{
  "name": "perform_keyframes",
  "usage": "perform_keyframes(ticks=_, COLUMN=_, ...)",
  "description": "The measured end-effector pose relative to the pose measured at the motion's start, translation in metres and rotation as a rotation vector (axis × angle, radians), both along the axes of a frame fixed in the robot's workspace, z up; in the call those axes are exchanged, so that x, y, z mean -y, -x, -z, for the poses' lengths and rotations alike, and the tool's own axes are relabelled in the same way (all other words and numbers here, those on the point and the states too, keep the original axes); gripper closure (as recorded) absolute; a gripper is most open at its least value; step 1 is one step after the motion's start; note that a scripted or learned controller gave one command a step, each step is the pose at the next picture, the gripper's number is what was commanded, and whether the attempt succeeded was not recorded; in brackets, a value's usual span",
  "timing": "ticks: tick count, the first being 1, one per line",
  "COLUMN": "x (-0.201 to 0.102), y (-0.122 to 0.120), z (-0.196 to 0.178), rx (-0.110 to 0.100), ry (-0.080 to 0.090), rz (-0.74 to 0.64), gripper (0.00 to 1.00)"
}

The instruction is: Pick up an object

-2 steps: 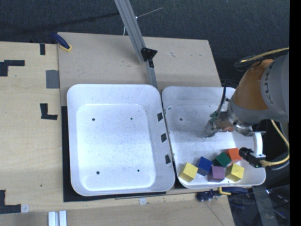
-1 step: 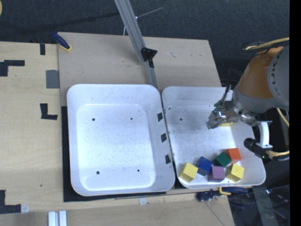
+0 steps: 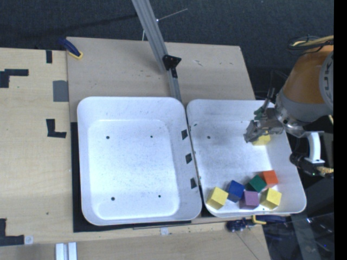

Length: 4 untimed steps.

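Observation:
My gripper (image 3: pixel 258 130) hangs low over the right bin (image 3: pixel 222 145), near its right wall in the far half. A small yellow block (image 3: pixel 263 140) peeks out just below and in front of the gripper, partly hidden by it. Whether the block is gripped or merely lies under the gripper on the bin floor cannot be made out. At the bin's near edge lies a cluster of blocks: yellow (image 3: pixel 218 197), blue (image 3: pixel 235 190), purple (image 3: pixel 250 199), green (image 3: pixel 256 184), orange-red (image 3: pixel 269 177) and another yellow (image 3: pixel 273 197).
The left bin (image 3: pixel 130 161) sits beside the right one, their walls touching in the middle. A slanted metal pole (image 3: pixel 154 31) rises behind the bins. The arm's orange band (image 3: pixel 306 77) looms at the right edge.

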State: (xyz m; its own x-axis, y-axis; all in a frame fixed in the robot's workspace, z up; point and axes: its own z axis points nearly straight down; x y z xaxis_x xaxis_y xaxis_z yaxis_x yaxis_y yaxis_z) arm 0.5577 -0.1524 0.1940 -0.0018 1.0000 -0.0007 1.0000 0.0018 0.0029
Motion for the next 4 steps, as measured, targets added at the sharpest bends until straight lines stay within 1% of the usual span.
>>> perform_keyframes(ticks=1, x=0.0, y=-0.001, z=-0.053, rx=0.002, ry=0.001, rz=0.0, gripper=1.0)
perform_keyframes(ticks=2, x=-0.064, y=-0.001, z=-0.054, rx=-0.003, ry=-0.002, rz=-0.005, gripper=1.0)
perform_keyframes(ticks=3, x=-0.119, y=-0.001, z=-0.039, rx=-0.006, ry=-0.002, rz=-0.005, gripper=1.0)
perform_keyframes(ticks=4, x=-0.164, y=0.005, z=-0.032, rx=-0.006, ry=-0.002, rz=-0.004, gripper=1.0)
